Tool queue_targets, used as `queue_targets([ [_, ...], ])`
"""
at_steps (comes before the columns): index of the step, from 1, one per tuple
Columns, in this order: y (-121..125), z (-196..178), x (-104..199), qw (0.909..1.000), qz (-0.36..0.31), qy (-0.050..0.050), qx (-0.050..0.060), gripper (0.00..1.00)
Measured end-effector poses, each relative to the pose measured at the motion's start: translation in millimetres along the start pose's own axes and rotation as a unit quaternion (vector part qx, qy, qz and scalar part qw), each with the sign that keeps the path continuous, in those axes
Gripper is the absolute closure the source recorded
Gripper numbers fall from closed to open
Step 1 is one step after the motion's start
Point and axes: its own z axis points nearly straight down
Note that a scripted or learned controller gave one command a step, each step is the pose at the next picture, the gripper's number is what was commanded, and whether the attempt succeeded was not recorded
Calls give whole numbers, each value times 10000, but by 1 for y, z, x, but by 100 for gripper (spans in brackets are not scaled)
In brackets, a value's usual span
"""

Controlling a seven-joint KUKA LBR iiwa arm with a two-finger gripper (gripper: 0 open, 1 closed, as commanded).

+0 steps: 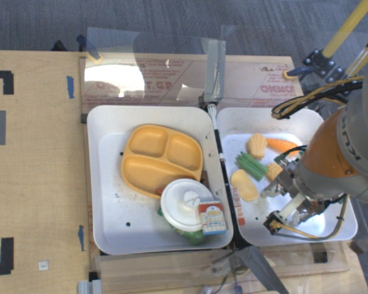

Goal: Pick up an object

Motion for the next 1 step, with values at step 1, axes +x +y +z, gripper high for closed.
queue_targets([
  [1, 6, 2, 21, 9871, -1598, 3, -55, 0],
])
